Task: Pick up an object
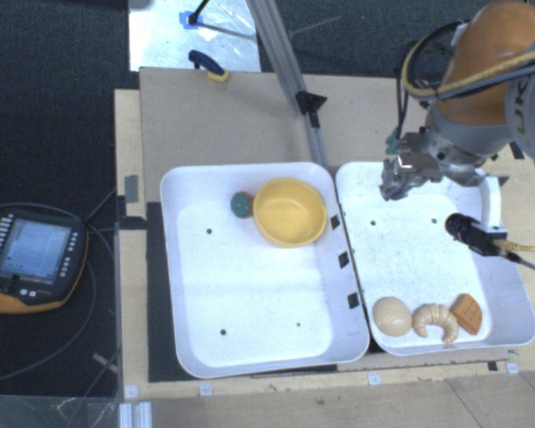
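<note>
— Cardboard bench (205, 114), two white bins on it. What's in the right bin (419, 257)?

— Down at five o'clock: a pale egg (392, 316), a croissant (436, 320), an orange waffle (467, 313), close together.

— And the gripper (398, 184)?

— At eleven o'clock over that bin, well apart from them. Nothing visibly between its fingers; spread or pinched, I cannot tell.

— Left bin (250, 319)?

— Yellow bowl (290, 212) at one o'clock, small green ball (241, 204) touching it.

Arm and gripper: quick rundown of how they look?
Grey arm with a rounded orange band above the wrist. Yellow and black cables loop beside the band. Gripper is grey metal, small and blocky, with a white bracket and black cylindrical part nearby.
</note>
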